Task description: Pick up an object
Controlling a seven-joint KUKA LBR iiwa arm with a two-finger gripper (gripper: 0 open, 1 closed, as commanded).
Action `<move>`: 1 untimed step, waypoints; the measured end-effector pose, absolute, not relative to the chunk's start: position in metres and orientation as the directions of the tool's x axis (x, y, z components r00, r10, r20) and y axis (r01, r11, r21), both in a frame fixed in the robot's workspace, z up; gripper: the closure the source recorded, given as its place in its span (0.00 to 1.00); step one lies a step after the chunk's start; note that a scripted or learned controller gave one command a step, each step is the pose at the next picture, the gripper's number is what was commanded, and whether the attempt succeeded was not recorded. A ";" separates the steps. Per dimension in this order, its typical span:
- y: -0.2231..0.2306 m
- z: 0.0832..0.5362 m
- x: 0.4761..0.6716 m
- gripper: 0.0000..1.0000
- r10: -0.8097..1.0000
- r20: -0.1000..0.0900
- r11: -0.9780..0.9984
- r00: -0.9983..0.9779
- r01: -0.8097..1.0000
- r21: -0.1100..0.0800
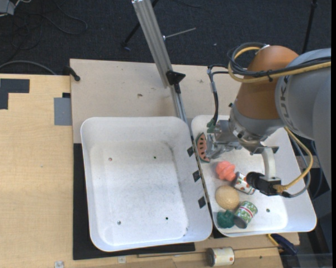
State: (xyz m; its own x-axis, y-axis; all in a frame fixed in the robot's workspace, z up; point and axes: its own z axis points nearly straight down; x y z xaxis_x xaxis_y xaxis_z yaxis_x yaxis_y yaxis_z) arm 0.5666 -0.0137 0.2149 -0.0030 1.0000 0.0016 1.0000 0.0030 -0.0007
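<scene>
Roll on the bench: a small pale roll (pixel 219 256) lies at the near edge, at 6 o'clock below the two bins, lying roughly 3-to-9.
Left bin: the left bin (pixel 100 149) is a shallow white tray filling the middle of the view.
Right bin: the right bin (pixel 299 219) sits touching it at 3 o'clock and holds all the small things.
Things to pick: a green lump (pixel 225 220) and a green-and-white can (pixel 246 211) lie at the bin's near side; a tan ball (pixel 226 197) sits just at 12 o'clock from them; a pink toy (pixel 225 170) lies farther back; an orange striped piece (pixel 202 147) stands against the wall shared with the left bin.
Long axis: the can lies on its side, running about 2-to-8; the pink toy runs about 10-to-4, its far end meeting a small red-and-white piece.
Gripper: the gripper (pixel 212 147) is low in the bin's far-left corner, just beside the striped piece; whether its tips are spread or pressed together I cannot tell.
Progress: nothing looks lifted; every item appears to rest on the bin floor, so the pick seems not yet done.
</scene>
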 end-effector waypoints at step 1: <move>0.030 0.210 0.589 1.00 1.000 0.002 0.003 -0.003 1.000 -0.002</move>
State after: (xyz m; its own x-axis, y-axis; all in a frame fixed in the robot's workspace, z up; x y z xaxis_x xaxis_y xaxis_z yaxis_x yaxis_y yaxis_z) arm 0.5892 0.0301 0.2100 -0.0034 1.0000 0.0018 1.0000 0.0034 -0.0023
